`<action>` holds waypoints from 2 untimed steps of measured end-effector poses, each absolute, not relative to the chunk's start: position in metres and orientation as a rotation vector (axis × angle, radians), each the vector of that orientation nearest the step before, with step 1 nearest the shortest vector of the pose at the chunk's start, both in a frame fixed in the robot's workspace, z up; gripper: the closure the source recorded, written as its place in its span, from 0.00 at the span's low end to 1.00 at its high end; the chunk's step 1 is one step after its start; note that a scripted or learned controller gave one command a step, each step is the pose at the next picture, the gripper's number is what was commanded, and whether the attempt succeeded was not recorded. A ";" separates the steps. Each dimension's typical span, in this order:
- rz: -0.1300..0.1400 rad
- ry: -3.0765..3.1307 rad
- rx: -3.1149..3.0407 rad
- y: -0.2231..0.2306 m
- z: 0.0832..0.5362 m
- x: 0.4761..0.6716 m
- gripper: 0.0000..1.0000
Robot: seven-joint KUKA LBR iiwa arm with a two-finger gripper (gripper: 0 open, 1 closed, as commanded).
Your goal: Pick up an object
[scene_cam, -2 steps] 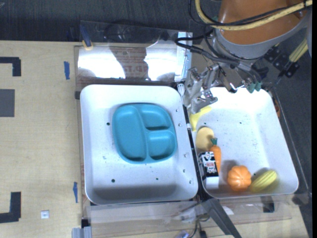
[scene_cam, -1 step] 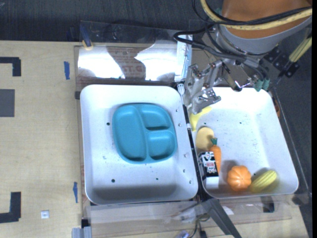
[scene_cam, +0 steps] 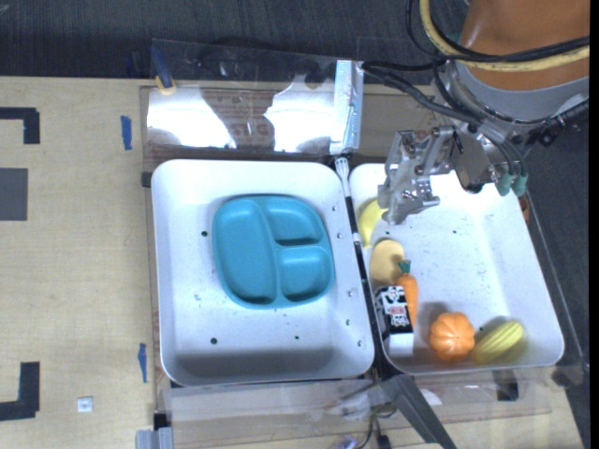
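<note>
Pincer: metal two-finger gripper (scene_cam: pixel 409 197) low over the upper left part of the right bin (scene_cam: pixel 487 223); its tips hang just above a pale yellow fruit (scene_cam: pixel 372 219); how far apart the tips stand, cannot tell; nothing seen between them.
Arm: grey, orange band (scene_cam: pixel 524 21) at top right, dark cables looping around it.
Bins: two, white, shallow, side by side.
Left bin (scene_cam: pixel 187 204): one blue divided tray (scene_cam: pixel 273 249), three compartments, lying flat near the middle.
Right bin, count: six things, all along the left wall and near edge.
Yellow fruit at the wall: one, partly under the gripper, lemon-like.
Second yellowish piece (scene_cam: pixel 387 261): one, rounded, just below the first, nearly touching.
Carrot (scene_cam: pixel 409 293): one, orange with a green top, lying just beside the black-and-white item.
Black-and-white item (scene_cam: pixel 395 312): one, small, boxy, against the left wall; markings too small to read.
Orange pumpkin-like piece (scene_cam: pixel 451 335): one, near the bin's front edge.
Yellow-green piece (scene_cam: pixel 499 340): one, oblong, touching the orange piece on its right.
Bench (scene_cam: pixel 65 251): light wood, black tape marks at left, blue tape bits near the left bin.
</note>
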State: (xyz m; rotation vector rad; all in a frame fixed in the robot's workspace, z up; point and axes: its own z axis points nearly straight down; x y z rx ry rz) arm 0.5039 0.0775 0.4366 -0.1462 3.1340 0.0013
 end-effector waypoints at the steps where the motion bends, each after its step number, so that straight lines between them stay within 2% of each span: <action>1: 0.001 3.111 -0.401 0.103 0.437 0.492 1.00; 2: 0.002 3.121 -0.364 0.108 0.387 0.551 1.00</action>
